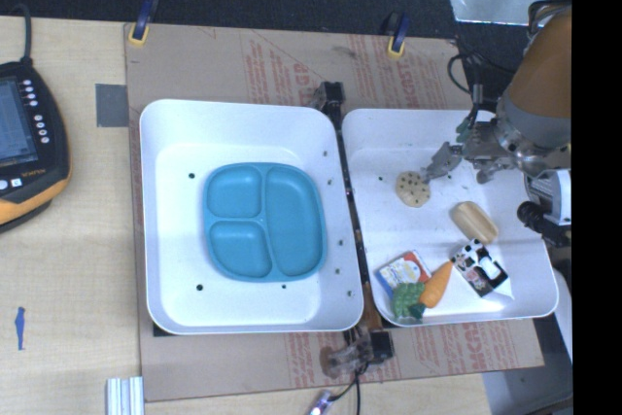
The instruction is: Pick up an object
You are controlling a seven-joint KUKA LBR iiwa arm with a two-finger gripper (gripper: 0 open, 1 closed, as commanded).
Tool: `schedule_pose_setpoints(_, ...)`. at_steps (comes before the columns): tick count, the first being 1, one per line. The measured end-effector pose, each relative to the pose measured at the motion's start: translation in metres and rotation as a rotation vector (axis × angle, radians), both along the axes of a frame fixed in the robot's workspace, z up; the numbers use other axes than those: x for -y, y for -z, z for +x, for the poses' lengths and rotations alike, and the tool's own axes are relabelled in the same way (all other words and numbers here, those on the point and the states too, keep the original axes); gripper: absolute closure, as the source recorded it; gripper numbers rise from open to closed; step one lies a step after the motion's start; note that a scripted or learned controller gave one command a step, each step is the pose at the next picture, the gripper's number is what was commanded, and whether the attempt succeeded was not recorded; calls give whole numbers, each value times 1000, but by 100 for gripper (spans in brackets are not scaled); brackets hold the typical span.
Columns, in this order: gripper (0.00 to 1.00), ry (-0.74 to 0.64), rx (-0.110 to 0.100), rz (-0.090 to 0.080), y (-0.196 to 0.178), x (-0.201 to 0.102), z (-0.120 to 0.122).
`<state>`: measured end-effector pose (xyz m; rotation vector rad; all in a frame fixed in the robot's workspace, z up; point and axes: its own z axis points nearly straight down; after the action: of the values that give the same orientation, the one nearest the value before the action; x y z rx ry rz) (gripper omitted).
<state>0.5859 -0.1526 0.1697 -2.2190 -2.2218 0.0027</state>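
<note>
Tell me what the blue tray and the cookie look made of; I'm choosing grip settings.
Blue tray: probably molded plastic, matte, judging by its uniform color and rounded compartment ridges. Cookie: likely toy plastic or foam, with a tan surface and dark specks; too small to tell.

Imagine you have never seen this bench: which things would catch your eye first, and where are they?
The blue divided plate stands out, alone in the left white bin. In the right bin lies a cluster of toy food: a cookie, a bread roll and a carrot. The gripper hangs above that bin's upper right.
</note>
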Motion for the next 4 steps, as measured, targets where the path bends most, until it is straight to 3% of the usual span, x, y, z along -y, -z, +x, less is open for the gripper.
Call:
schedule_pose_setpoints(1, 0, -4, -3, 0, 79, -31, 17)
schedule_pose_setpoints(2, 100, -5, 3, -1, 65, -29, 20)
schedule_pose_setpoints(3, 0, -5, 2, -1, 65, -29, 20)
schedule_pose_setpoints(4, 0, -2, 0, 1, 78, -35, 50)
